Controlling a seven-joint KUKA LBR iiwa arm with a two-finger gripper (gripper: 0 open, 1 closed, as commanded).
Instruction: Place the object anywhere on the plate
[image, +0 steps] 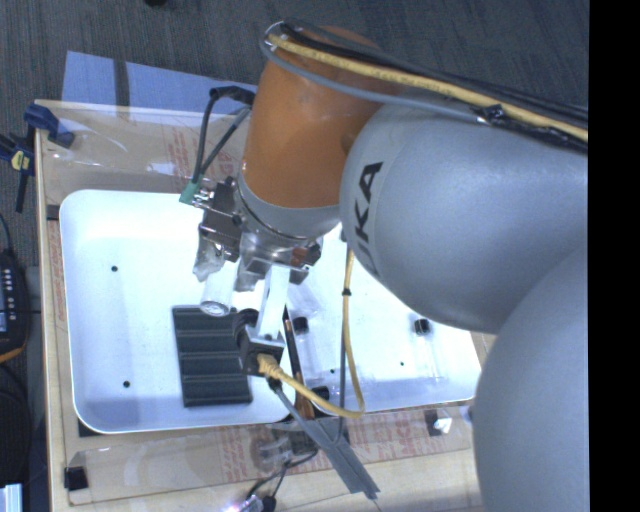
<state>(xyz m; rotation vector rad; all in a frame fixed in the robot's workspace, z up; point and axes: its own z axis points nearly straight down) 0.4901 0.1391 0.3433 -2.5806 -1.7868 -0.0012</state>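
Black ribbed block (212, 358), the likely task object, lies flat in the left bin (75, 300), near-right part of its floor, long side running near-far. Matte dark rectangle w/ about 3 raised bands across it. Its right edge sits just beside the gripper (232, 305), which hangs over the block's far-right corner. Contact can't be judged.

Writing: only "KA" reads on the grey arm housing (470, 230), black letters turned sideways, the rest of the word curving out of sight. Faint red print repeats on the clear sheet (150, 160) over the bench, too blurred to read.

Materials: both bins glossy white plastic, shallow, rounded corners. Left bin floor has 2 small dark dots, 1 far-left, 1 near-left. Orange band (300, 130) is smooth, shiny, barrel-shaped. Wrist below it is bare metal w/ a green connector (190, 193) on its left and a black cable (207, 125) looping up to the far side. Yellow cable (346, 330) drops from the arm and curls across the near bin edge. Blue clamp (45, 122) grips the bench's far-left corner.

Hidden: arm covers most of the right bin (445, 355); just a near strip shows, w/ 1 small dark item (422, 325) on it. Gripper state: can't tell, the tool is a tangle of metal, clear plastic and shadow. A round gauge-like part (213, 308) shows at its left; what it is stays unclear.
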